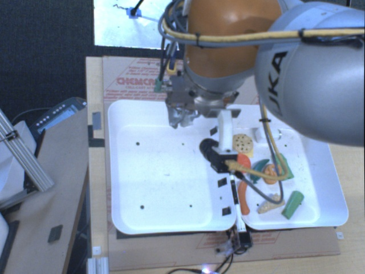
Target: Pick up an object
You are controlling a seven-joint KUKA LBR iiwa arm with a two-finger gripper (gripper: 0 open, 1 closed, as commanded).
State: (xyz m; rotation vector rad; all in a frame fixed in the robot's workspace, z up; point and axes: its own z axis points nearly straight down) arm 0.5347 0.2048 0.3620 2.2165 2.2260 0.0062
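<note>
Arm bent low over the two bins, claw at the back of the left one.

The grey arm (308,73) sweeps in from the right, its glossy orange band (231,21) bulging above the wrist, and the metal claw (181,119) points down over the far rim of the left bin (159,176); I cannot tell how it is set. The objects lie in the right bin (325,198): a green cylinder (292,204), a slim orange carrot-like piece (244,196), a round speckled biscuit shape (243,143). Both bins are smooth white plastic on the pale surface (96,153).
</note>
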